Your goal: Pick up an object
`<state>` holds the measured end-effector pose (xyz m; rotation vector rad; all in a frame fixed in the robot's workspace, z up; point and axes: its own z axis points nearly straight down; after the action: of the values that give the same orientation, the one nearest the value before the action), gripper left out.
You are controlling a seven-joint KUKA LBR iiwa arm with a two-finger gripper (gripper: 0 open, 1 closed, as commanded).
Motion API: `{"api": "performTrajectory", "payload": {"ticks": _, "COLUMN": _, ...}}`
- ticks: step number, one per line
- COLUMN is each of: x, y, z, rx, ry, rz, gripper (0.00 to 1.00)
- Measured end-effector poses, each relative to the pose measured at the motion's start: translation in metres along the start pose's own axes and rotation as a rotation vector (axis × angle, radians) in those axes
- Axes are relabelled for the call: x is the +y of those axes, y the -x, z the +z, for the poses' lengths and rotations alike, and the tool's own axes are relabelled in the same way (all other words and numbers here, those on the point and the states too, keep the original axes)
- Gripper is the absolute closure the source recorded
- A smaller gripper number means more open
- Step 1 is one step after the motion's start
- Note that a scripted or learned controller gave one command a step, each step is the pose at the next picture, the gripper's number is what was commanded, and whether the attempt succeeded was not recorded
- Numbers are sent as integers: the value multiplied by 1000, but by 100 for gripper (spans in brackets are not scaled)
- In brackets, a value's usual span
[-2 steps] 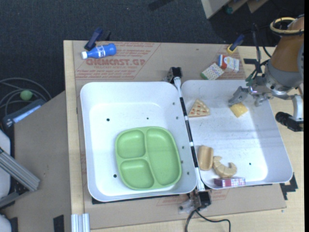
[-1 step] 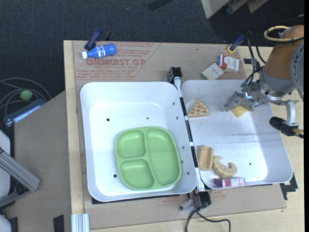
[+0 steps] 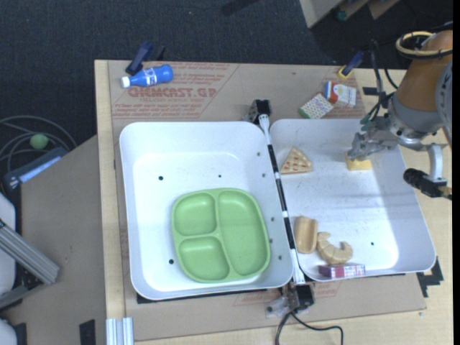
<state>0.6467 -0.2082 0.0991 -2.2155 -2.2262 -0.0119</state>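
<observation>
My gripper (image 3: 359, 152) is low in the right bin (image 3: 388, 214), near its far right side, right over a small yellow block (image 3: 359, 164). The block shows just below the fingertips. A waffle-patterned wedge (image 3: 295, 162) lies at the bin's far left. Near the front left lie a tan bread piece (image 3: 305, 234) and a croissant-like piece (image 3: 335, 249). A small pink and white packet (image 3: 342, 270) rests at the front edge.
The left bin (image 3: 144, 164) holds a green three-compartment plate (image 3: 219, 233). A blue and white bottle (image 3: 147, 77) and a blue clip lie on the bench behind the left bin. Small cartons (image 3: 328, 100) sit behind the right bin. The arm (image 3: 420, 85) comes in from the right.
</observation>
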Motion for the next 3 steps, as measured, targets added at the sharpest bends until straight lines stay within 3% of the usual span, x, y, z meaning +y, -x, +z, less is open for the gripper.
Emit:
{"api": "performTrajectory", "payload": {"ticks": 1, "x": -22, "y": 15, "z": -92, "rx": -8, "ry": -1, "rz": 5, "gripper": 100}}
{"api": "performTrajectory", "payload": {"ticks": 2, "x": -22, "y": 15, "z": -91, "rx": -7, "ry": -3, "rz": 5, "gripper": 0}}
{"api": "performTrajectory", "payload": {"ticks": 3, "x": 19, "y": -10, "z": 1, "rx": -6, "ry": -6, "rz": 4, "gripper": 0}}
